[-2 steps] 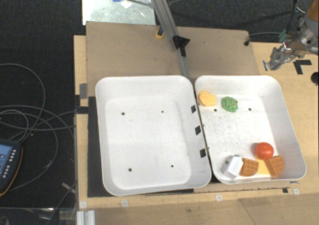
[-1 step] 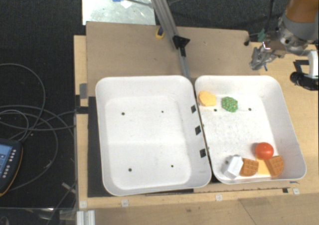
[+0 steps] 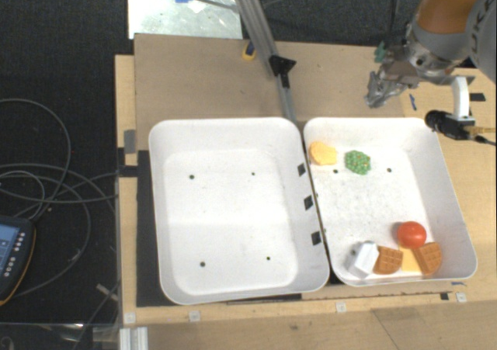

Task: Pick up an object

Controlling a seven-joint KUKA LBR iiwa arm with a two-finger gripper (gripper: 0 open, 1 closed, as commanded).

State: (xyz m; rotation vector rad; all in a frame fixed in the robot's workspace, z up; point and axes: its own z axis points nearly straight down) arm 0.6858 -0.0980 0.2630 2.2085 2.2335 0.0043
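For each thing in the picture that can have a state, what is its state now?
Gripper: above the bench behind the right bin, holding nothing.
Yellow piece: lying in the right bin, far left corner.
Green piece: lying beside the yellow piece.
Red ball: resting near the front of the right bin.
Two waffles: lying at the front edge.
White block: lying left of the waffles.
Left bin: holds no objects.

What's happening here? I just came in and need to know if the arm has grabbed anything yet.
Not yet, as far as the view shows. The gripper hangs above the bench beyond the far edge of the right bin, with nothing visible between its fingers. All the items lie in that bin: a yellow piece and a green piece near the far end, a red ball, two waffle-like pieces and a white object at the near end.
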